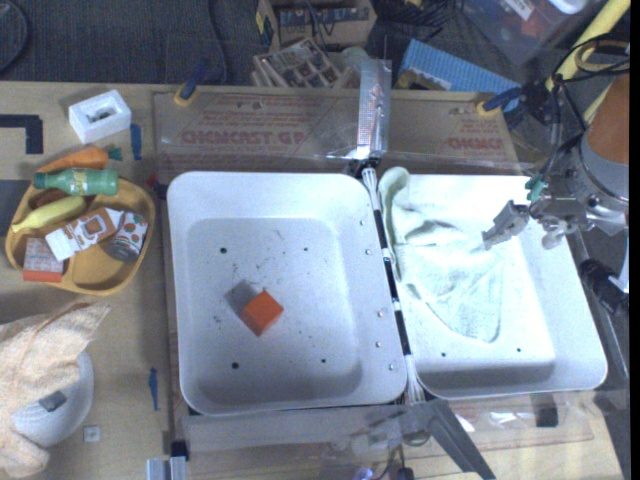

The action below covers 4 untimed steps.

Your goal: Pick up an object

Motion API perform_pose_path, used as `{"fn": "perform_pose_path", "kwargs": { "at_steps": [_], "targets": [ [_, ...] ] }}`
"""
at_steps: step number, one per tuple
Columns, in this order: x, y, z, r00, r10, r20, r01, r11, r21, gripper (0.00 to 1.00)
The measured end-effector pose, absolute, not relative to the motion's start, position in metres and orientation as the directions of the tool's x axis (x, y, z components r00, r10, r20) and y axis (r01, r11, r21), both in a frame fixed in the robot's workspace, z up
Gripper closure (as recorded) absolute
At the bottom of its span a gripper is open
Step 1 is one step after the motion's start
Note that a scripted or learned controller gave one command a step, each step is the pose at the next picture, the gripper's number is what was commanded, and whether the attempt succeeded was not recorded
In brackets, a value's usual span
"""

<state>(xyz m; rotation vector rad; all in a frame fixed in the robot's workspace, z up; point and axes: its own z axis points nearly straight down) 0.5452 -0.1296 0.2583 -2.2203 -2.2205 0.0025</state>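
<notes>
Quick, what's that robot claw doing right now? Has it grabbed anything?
Gripper: open, holding nothing, fingers spread above the white cloth in the right bin. The orange block lies untouched in the left bin.

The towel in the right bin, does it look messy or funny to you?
Yes. The towel lies crumpled, not flat, and one end rides up over the rim between the two bins. The gripper is over its right edge. The orange block in the left bin looks fine.
</notes>
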Motion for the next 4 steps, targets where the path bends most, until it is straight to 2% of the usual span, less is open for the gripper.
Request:
{"fn": "perform_pose_path", "kwargs": {
  "at_steps": [1, 2, 3, 4],
  "targets": [
    [0.613, -0.064, 0.258, 0.042, 0.999, -0.001, 0.999, -0.042, 0.001, 0.0],
    [0.641, -0.117, 0.101, 0.081, 0.997, -0.001, 0.997, -0.081, -0.001, 0.0],
    [0.632, -0.169, 0.189, 0.052, 0.999, -0.002, 0.999, -0.052, 0.001, 0.0],
    [0.63, -0.128, 0.165, 0.04, 0.999, 0.0, 0.999, -0.04, -0.003, 0.0]
  ]
}}
